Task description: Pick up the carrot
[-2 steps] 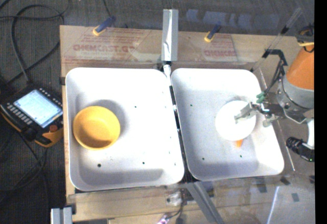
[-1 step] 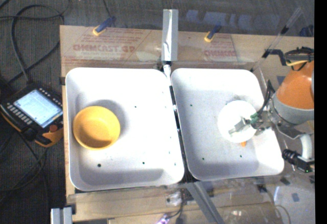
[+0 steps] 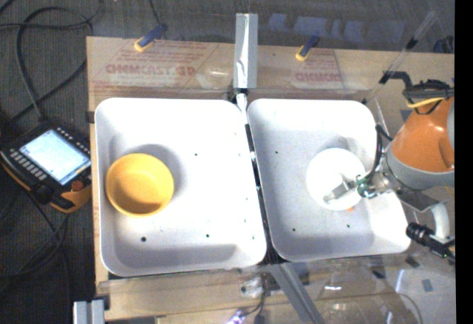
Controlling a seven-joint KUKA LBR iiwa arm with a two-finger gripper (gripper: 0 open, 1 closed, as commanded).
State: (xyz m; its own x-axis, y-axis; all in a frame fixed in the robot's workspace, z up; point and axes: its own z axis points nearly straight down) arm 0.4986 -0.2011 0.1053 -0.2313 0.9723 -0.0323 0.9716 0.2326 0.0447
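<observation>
While the worktop (image 3: 148, 63) carries both bins, the arm (image 3: 421, 149) leans over the right bin (image 3: 295, 226), where a white plate (image 3: 329, 171) lies. Its end effector (image 3: 347, 189) sits at the plate's edge, grip state impossible to tell, beside an orange speck (image 3: 352, 206), probably the carrot. So little carrot shows that a grasp could close on the plate rim, or nudge the carrot away.

Two white bins (image 3: 177, 256) (image 3: 310, 241), one yellow bowl (image 3: 140, 183), one white plate (image 3: 329, 171), one handheld screen pendant (image 3: 49, 158), and two clamps (image 3: 149, 37) (image 3: 307, 46).
</observation>
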